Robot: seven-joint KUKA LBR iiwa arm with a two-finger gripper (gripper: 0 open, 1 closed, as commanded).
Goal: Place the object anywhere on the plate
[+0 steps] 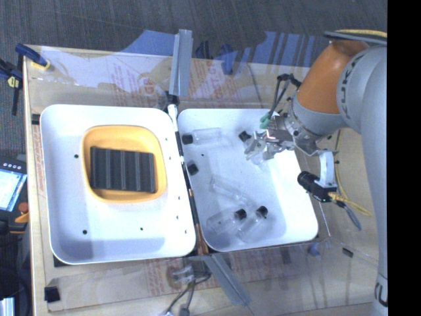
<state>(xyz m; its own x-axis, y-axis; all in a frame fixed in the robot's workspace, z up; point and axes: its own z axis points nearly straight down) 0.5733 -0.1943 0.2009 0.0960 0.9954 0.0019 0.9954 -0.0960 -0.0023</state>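
A yellow plate (122, 135) with a dark ribbed rectangle (123, 169) in its middle lies in the left bin (66, 229). Several clear plastic vials with black caps lie scattered in the right bin (299, 219): one vial (204, 137) near the top left, one vial (227, 190) in the middle, and a pair of vials (242, 221) at the bottom. My gripper (258, 148) hangs low over the upper part of the right bin, just right of a small black cap (244, 135). Nothing is plainly seen held in it.
A raised divider (184, 176) separates the two bins. Another black cap (192, 168) lies by the right bin's left wall. The orange-banded wrist (322, 87) leans over the right bin's upper right corner. Cables and a black clip (316, 184) hang at the right rim.
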